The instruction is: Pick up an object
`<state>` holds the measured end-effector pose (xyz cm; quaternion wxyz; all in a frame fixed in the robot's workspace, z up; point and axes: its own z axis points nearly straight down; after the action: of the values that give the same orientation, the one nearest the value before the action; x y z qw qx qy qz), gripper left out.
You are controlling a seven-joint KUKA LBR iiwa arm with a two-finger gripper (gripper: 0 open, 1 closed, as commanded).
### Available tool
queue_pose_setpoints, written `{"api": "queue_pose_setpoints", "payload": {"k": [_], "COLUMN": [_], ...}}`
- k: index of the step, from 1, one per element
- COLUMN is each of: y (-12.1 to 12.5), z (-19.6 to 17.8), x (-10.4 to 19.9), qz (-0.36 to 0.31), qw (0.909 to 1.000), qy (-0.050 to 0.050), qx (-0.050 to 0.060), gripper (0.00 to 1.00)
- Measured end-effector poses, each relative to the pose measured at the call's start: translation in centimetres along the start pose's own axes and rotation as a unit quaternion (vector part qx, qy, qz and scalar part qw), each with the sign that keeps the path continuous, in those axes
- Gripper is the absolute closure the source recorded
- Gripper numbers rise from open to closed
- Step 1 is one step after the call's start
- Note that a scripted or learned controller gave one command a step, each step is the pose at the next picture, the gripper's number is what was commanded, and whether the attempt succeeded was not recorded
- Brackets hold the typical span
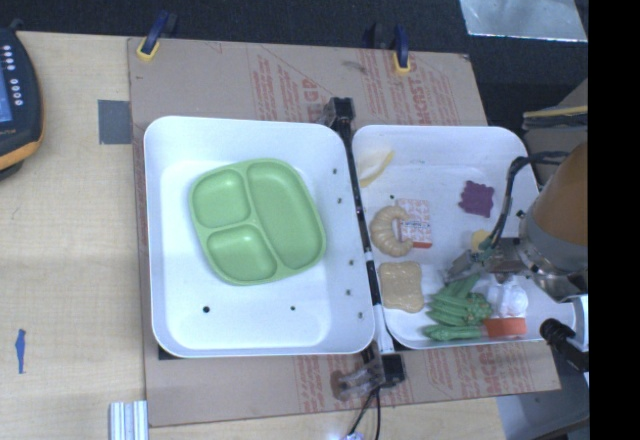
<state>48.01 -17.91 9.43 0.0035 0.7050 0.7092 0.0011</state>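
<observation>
Just left of the gripper [478, 266] lie green pea pods [455, 313] (touching).

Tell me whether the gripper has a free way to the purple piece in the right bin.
Probably yes: the flat purple piece lies alone on bare bin floor, nothing on it, close beside the gripper.

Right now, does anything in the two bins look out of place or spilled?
Nothing spilled. The green plate sits askew in the left bin, turned at an angle to its walls. The food pieces are scattered loosely in the right bin.
</observation>
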Motion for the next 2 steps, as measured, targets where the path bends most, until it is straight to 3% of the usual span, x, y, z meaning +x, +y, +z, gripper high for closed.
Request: {"api": "queue_pose_setpoints", "payload": {"k": [1, 2], "y": [-0.4, -0.5], "z": [0.3, -0.8], "x": [3.1, 2.9], "qz": [-0.001, -0.001], "qw": [1.0, 1.0], "qy": [0.003, 0.003], "qx": [0.006, 0.007], "gripper": [0.0, 1.0]}}
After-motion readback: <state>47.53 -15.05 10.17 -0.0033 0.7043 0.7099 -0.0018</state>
